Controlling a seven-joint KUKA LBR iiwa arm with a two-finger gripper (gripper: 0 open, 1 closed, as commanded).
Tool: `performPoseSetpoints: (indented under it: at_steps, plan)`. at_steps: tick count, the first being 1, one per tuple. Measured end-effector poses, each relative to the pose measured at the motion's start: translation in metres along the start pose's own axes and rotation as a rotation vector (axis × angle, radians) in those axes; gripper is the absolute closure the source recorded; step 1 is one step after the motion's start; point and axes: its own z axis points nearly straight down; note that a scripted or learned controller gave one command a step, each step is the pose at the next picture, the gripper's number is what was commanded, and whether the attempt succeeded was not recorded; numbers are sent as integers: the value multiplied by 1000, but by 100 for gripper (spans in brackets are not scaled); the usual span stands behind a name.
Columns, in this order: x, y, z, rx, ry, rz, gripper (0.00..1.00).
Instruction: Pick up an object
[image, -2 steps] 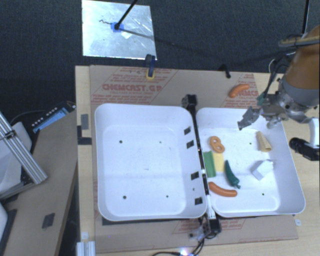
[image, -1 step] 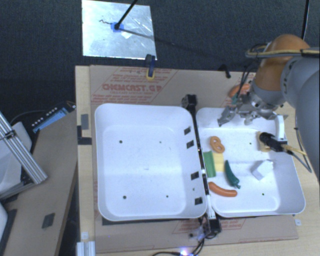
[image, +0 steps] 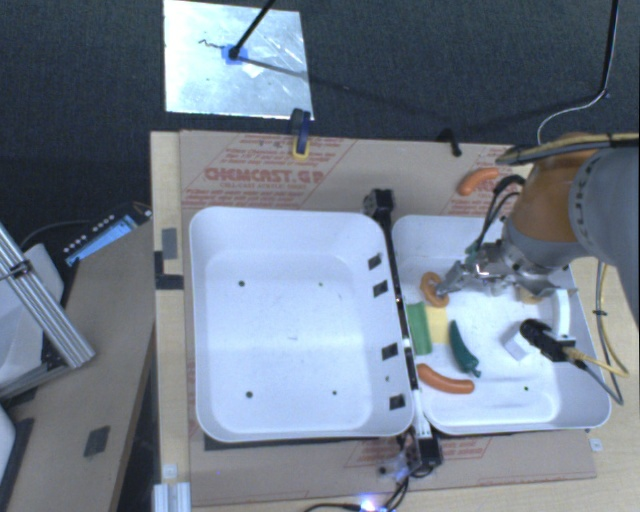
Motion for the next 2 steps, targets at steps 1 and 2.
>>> performPoseSetpoints:
  at_steps: [1, 2]
  plan:
    - [22, 63, 0, -5, -1, -9, 0]
    - [39, 3, 3, 9, 1, -3, 0]
